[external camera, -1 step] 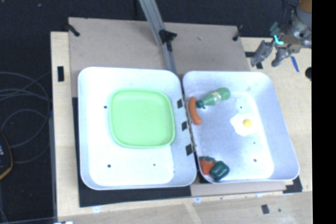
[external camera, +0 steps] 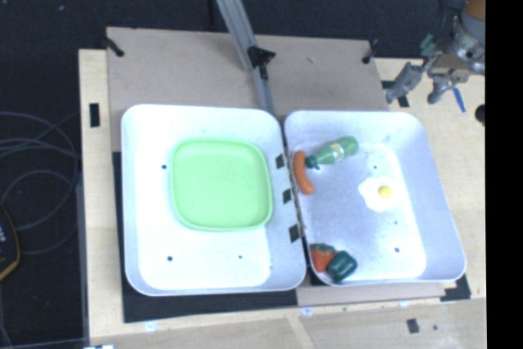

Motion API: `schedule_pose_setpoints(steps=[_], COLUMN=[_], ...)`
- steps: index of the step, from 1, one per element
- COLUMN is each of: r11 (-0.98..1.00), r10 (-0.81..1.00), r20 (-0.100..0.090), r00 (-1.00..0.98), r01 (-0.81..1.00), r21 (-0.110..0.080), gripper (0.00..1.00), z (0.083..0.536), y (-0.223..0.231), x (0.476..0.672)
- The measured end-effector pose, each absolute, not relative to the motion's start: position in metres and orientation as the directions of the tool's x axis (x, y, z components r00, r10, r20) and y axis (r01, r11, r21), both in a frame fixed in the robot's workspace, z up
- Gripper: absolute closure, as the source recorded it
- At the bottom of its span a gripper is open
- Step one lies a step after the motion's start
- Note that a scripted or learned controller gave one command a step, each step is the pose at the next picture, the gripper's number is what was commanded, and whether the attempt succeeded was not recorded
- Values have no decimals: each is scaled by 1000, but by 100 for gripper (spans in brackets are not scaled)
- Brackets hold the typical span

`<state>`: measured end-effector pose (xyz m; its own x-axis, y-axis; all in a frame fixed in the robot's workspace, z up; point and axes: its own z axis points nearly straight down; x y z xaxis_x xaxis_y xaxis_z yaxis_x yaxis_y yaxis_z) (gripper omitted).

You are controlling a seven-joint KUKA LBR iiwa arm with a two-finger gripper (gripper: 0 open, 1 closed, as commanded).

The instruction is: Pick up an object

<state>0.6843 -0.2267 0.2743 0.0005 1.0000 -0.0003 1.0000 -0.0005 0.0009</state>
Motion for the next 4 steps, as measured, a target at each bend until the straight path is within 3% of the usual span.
schedule_pose_setpoints(steps=[1, 2, 3, 4], r11=[0, 0, 0, 1], r10=[1000, 1000, 1000, 1000], r20=[0, 0, -1, -3], r00=[0, 0, 0, -1], r01=[1000, 1000, 1000, 1000], r21=[-2, -4, -1, 2], gripper=[0, 0, 0, 100], z=[232, 179, 128, 141], y=[-227, -223, -220, -221], x=[687, 677, 686, 687])
